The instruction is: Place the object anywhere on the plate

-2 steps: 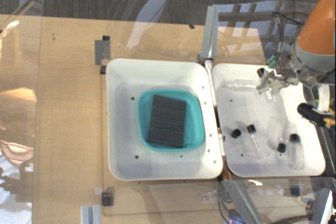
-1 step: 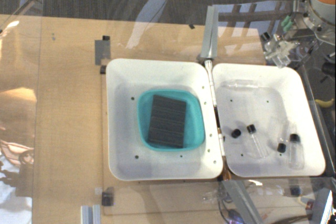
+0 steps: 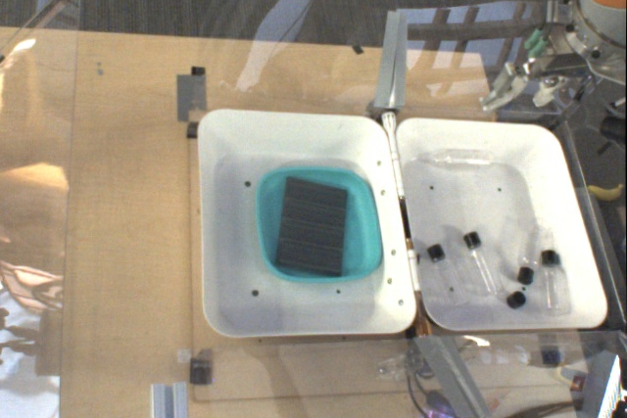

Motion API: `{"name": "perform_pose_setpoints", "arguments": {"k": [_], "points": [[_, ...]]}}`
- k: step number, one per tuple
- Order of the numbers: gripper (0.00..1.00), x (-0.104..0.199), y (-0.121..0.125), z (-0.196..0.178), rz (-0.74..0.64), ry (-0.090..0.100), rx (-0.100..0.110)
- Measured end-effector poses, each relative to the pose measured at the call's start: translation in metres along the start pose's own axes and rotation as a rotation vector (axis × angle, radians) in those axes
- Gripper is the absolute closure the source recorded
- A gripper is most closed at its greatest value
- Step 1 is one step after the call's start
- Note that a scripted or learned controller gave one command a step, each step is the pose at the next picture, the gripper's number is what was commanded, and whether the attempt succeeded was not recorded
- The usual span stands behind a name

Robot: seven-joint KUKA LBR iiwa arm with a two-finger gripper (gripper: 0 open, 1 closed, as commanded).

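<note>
Clear vials (image 3: 477, 261) with black caps, nearest the camera, are seen lying loose in the right bin (image 3: 578, 210), below and slightly left of the hand (image 3: 524, 78). A dark ribbed block (image 3: 313, 226) is seen resting flat on the teal plate (image 3: 367, 255) in the left bin (image 3: 220, 210), far to the hand's lower left; by judgement this is the task's thing, already placed. Risk is judged low unless the block is disturbed: a renewed descent could drag it off the plate, and the transparent vials could be struck unseen. The hand is held high above the right bin's far rim, well apart from both. Whether it is spread or pressed together cannot be told. Both bins are carried by the desk (image 3: 108, 240).
</note>
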State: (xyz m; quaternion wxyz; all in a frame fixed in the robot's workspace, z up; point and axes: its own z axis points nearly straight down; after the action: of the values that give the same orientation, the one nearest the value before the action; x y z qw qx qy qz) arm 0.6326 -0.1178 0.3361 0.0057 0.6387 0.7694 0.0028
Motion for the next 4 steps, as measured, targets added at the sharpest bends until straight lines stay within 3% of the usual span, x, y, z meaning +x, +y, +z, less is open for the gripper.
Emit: {"name": "perform_pose_setpoints", "arguments": {"k": [1,2,3,4], "points": [[0.0,-0.028,-0.051,-0.102,0.135,-0.002,-0.002],[0.0,-0.064,-0.114,-0.102,0.152,-0.002,0.0],[0.0,-0.061,-0.157,-0.102,0.277,-0.002,0.002],[0.0,-0.07,-0.07,-0.1,0.404,-0.002,0.003]]}}
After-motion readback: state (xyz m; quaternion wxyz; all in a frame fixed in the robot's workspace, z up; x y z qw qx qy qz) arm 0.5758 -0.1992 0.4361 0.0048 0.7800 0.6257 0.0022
